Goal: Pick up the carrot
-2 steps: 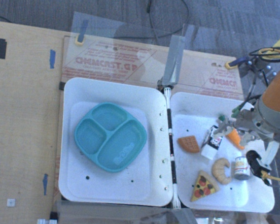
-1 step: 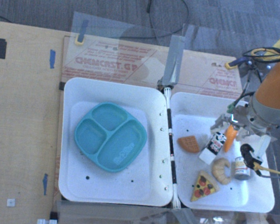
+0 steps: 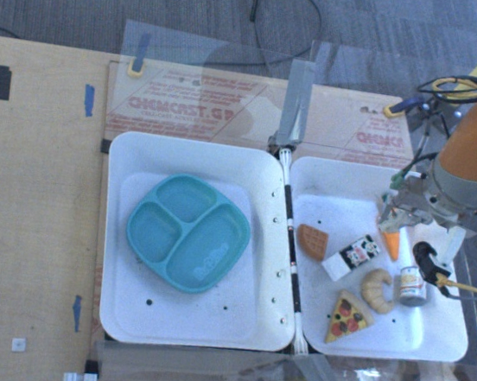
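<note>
The carrot is a small orange piece in the right bin, near its right side. My gripper hangs directly over the carrot's upper end, on the grey arm with the orange band that reaches in from the right. The carrot's lower tip sticks out below the gripper, while its top is hidden by the gripper body.
The right bin also holds a brown cracker, a black-and-white carton, a croissant, a small can and a pizza slice. A teal divided plate lies in the left bin.
</note>
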Robot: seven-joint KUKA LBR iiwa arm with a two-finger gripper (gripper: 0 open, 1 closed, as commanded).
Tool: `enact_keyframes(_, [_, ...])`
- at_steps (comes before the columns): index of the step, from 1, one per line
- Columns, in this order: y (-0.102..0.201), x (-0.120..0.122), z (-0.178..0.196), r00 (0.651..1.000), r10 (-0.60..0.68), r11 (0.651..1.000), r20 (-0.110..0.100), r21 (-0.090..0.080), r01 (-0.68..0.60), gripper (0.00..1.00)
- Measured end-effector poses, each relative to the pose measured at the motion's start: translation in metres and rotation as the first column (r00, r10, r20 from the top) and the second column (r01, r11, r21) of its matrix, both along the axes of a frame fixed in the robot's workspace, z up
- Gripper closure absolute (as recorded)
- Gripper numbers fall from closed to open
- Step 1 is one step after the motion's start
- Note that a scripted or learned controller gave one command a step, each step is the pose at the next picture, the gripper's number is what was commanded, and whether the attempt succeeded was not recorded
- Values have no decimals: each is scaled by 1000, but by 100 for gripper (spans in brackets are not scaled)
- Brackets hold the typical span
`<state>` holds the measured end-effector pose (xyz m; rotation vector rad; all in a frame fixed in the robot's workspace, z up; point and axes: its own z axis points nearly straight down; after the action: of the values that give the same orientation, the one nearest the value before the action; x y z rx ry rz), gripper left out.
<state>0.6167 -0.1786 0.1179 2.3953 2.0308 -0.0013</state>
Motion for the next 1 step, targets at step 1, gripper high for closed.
enact_keyframes(1, [36,-46,45,1000,-25,1000,-1,3,25,100])
